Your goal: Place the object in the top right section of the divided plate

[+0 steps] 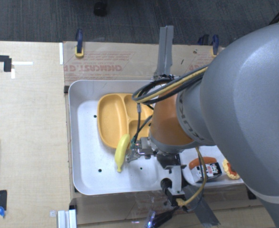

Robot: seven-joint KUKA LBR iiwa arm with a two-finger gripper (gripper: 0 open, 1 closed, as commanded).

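A yellow divided plate [115, 120] lies in the left white bin [85, 141], with its right part hidden under the arm. A yellow banana [121, 152] rests with its upper end on the plate's lower rim and its lower end on the bin floor. My gripper [135, 151] is low in the bin, right against the banana's right side. The grey arm with its orange band [170, 122] covers the gripper from above.
The right bin [191, 175] is mostly hidden by the arm. A red and orange item [199, 164], a black and white item [214, 170] and an orange piece [231, 171] show in it. Cables [151, 91] loop over the plate.
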